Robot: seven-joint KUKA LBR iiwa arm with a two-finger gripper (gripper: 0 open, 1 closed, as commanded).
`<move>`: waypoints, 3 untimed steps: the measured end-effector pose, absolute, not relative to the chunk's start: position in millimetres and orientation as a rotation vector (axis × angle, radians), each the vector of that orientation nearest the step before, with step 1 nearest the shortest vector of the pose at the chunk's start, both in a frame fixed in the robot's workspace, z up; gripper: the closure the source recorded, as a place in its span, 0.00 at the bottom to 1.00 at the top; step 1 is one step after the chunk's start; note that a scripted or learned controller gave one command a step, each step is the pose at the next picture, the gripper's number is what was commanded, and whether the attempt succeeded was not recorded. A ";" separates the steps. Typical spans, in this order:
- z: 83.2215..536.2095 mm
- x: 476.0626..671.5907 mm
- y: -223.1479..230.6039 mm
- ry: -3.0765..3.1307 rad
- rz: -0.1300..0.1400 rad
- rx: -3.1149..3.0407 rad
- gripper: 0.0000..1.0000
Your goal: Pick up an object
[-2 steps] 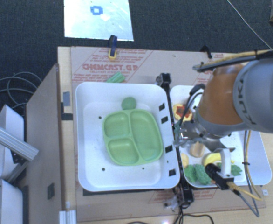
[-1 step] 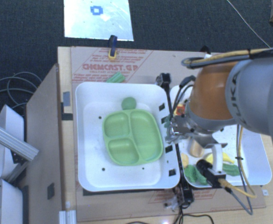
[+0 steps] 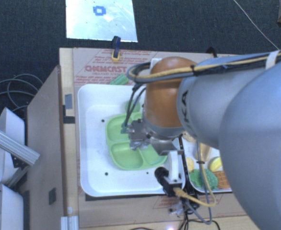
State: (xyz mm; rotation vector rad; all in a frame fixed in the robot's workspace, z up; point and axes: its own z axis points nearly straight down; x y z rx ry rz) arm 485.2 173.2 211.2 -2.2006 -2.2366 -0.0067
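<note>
Looking down on the surface (image 3: 66,128), we have two shallow white bins side by side. The left bin (image 3: 95,128) holds a green divided tray (image 3: 126,158), lying flat toward the bin's right half, its compartments facing up. The right bin (image 3: 224,189) is mostly covered, but a few things peek out at its near edge: something yellow (image 3: 215,164), something green and bumpy (image 3: 206,178), and an orange-brown patch (image 3: 222,179) (too little shows to name any of them).

The arm (image 3: 236,128) sweeps in from the right, huge and grey in the foreground, its orange band (image 3: 165,97) bent over the left bin. The wrist points down, and the pincer (image 3: 139,140) sits right over the green tray, at or just above its surface.

How wide the pincer stands, and whether it has hold of anything, I cannot tell; the wrist hides it from this angle. Black and yellow cables run along the arm.
</note>
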 end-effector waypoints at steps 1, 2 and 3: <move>253.7 547.9 154.4 -2.230 -0.011 -2.221 1.00; 241.2 644.7 119.7 -2.223 -0.004 -2.228 1.00; 253.1 642.6 123.0 -2.233 -0.005 -2.216 1.00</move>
